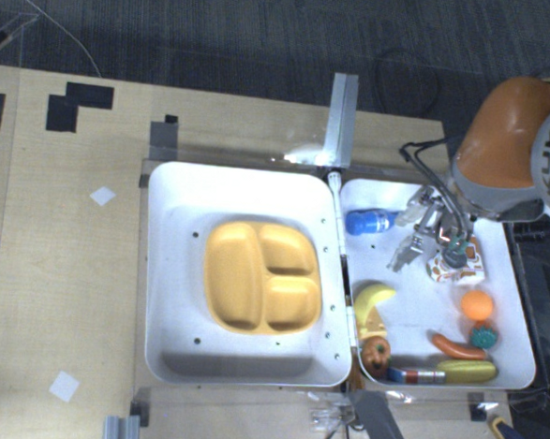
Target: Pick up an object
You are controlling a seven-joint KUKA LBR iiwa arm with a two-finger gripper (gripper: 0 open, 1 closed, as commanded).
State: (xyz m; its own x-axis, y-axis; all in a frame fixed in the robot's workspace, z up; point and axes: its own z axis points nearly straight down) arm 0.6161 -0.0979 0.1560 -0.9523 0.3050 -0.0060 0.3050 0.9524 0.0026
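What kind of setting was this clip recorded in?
Most likely a robotics lab bench for pick-up trials: a grey and orange arm over two white bins, toy food such as a banana, and black markers on the bench.

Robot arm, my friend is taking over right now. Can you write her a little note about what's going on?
Gripper: over the right bin, open, holding nothing.
Things: blue bottle beside the gripper; banana, orange ball, sausage and other toys nearer the front of that bin. Yellow divided tray sits in the left bin.
Done: arm is over the bin.
Left: grab something and lift it.
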